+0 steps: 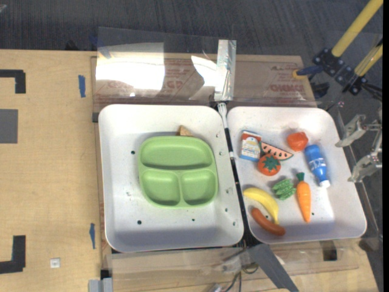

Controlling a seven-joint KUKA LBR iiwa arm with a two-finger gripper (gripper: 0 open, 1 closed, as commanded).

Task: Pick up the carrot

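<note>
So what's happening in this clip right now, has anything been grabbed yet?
Nothing looks grabbed so far. The carrot lies untouched in the right bin, tip toward the near edge, beside the broccoli and the blue bottle. A banana, sausage, tomato, watermelon slice, carton and an orange-red fruit share that bin. The left bin holds a green divided tray.

Gripper (345,161) at view's rt edge, fingers (355,131) spread apart.

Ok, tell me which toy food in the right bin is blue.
The blue bottle, by the bin's right wall, just above the carrot. The other toys are red, orange, yellow or green.
</note>
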